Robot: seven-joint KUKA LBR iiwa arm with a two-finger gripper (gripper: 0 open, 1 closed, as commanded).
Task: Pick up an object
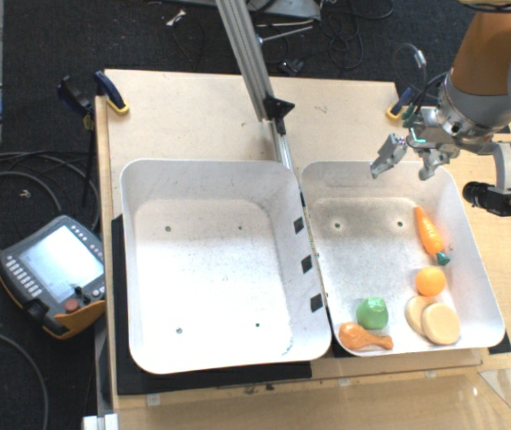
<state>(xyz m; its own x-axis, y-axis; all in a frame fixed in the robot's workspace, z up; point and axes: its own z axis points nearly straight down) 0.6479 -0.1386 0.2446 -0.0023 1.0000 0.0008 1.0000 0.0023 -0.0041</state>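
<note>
Hovering in the upper right of the frame, the gripper (pixel 408 160) was seen spread open with nothing between its fingers, poised above the far rim of the right-hand bin (pixel 354 182). No object had yet been grasped, so the step in hand was judged to be the approach, with the choice of target apparently not yet made. All candidate objects were gathered in the right bin: a toy carrot (pixel 429 232) lay slantwise along the bin's right side, nearest the gripper, with its green end pointed toward the lower right; an orange ball (pixel 430 281) sat just below it; two pale round pieces, possibly toy bread or potato (pixel 435 320), rested touching each other in the lower right corner; a green ball-like item (pixel 372 312) and an orange drumstick-shaped toy (pixel 363 337) were found close together near the bottom edge. The left bin (pixel 148 267) held no objects. For the next move, the arm would need to be carried toward the lower right of the frame, over one of these items, the fingers turned across its narrow width, and then lowered before closing. The carrot was judged the readiest target, being nearest and lying apart from the rest.
</note>
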